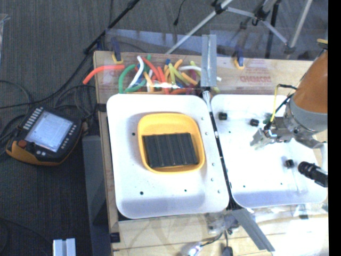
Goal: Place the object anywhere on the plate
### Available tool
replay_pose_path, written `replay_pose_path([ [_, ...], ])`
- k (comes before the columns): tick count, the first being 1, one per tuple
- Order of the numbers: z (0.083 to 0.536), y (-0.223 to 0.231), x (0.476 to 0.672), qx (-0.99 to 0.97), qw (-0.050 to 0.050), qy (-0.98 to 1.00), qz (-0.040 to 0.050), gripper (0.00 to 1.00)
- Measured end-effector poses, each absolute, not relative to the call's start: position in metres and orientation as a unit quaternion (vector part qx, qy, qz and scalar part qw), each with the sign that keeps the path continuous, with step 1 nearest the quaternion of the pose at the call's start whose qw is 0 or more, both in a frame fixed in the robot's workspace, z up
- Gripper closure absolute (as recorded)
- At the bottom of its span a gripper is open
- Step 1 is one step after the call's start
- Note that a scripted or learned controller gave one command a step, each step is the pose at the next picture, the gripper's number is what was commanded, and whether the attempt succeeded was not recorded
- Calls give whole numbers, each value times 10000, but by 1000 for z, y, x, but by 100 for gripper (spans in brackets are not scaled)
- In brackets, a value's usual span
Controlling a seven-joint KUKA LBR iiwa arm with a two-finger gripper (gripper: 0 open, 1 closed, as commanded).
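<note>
Yellow plastic marks the goal: a squarish plate sits in the left bin, and a dark ribbed slab lies flat inside its raised rim, covering most of the floor. Judging by that, the object is already where the task wants it, resting level and well within the rim, so it is unlikely to slide off. The arm reaches in from the right, and its pincer hangs low over the right bin, well apart from the plate; whether its two fingers are apart or together cannot be told at this size and angle, and nothing can be seen between them. Its place away from the plate suits a release already made, though that is only a judgement. A few small dark bits dot the right bin's floor. Coloured tubes lie bundled along the far edge of the wooden surface, out of the way.
</note>
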State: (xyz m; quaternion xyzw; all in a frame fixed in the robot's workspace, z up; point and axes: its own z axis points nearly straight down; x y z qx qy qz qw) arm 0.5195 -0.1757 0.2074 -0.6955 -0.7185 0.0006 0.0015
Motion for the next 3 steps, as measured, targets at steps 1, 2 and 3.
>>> replay_pose_path([
  [1,146,-125,484,-6783,31,-7347,18,100],
  [2,181,-80,485,-6025,9,-7981,13,100],
  [3,181,-35,536,-4901,20,-8717,8,100],
])
